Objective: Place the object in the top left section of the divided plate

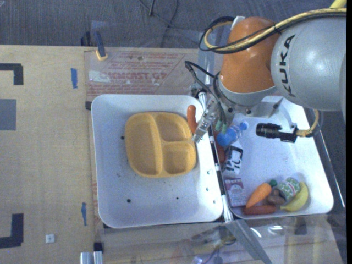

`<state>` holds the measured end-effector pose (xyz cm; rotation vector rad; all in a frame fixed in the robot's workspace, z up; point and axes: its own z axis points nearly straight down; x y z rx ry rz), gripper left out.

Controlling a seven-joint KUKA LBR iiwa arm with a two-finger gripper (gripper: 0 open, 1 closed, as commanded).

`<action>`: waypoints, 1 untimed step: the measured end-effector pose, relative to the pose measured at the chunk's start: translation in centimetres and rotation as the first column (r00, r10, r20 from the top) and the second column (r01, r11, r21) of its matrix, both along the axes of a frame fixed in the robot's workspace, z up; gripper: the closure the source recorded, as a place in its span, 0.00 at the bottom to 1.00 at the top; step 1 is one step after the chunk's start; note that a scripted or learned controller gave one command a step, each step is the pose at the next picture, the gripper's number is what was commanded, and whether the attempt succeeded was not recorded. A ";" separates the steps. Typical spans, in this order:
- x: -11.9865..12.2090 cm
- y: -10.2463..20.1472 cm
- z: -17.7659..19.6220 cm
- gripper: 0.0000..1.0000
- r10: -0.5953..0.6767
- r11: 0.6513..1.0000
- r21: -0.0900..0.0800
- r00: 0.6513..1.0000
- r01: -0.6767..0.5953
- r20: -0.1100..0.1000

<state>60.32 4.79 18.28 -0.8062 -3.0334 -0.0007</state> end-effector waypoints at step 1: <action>2.7 0.9 0.0 1.00 0.105 0.994 0.000 0.994 -0.105 0.005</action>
